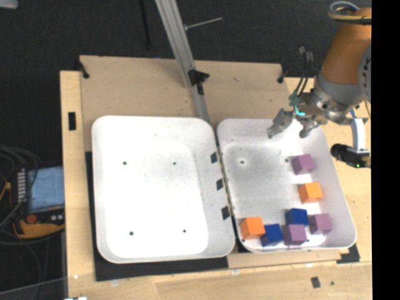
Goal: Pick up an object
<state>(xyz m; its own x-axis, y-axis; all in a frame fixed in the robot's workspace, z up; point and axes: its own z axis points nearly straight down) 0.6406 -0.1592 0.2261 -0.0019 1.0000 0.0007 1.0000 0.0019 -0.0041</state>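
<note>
Blocks crowd the right bin's (232, 167) near edge; end effector (292, 125) hovers spread, empty—approach step, descent onto purple cube (304, 164) next.

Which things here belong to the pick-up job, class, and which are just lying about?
Belong to the job:
gripper, open, above the right bin
purple blocks
orange blocks
blue blocks

Just lying about:
left bin
metal pole
handheld controller beside the bench

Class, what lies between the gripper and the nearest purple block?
Bare white bin floor in the camera view, between gripper and purple block.
</note>
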